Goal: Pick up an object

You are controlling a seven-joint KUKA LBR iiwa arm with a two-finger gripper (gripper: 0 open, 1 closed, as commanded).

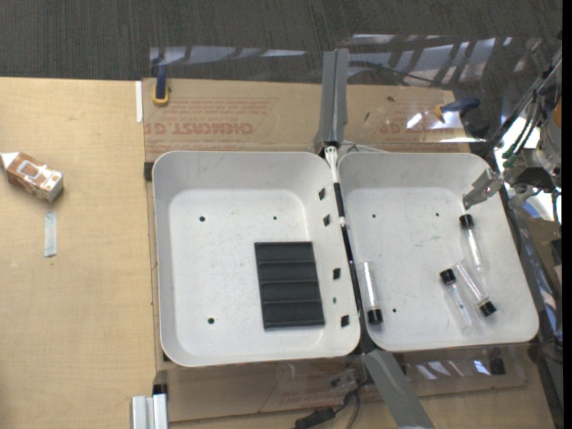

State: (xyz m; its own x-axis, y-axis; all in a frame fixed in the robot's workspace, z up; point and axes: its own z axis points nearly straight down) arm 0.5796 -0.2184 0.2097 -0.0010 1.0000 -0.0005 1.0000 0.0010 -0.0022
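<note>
A: Left bin — holds black ribbed block, flat on floor, slightly right of centre, long axis running near-to-far.

B: Right bin — contents?

A: Clear tubes w/ black caps. One tube lying along left wall, cap at near end. Second tube near right wall, cap at far end. Two more crossing/touching in near-right corner, caps at opposite ends; exact overlap hard to resolve.

B: Gripper?

A: At far-right edge of right bin, above rim, just beyond capped end of second tube. Nothing seen betw. fingers. Spread vs pressed together — cannot tell, glare + clutter around wrist.

B: Outside bins?

A: Small orange-and-white carton on bench, well apart to left.
</note>
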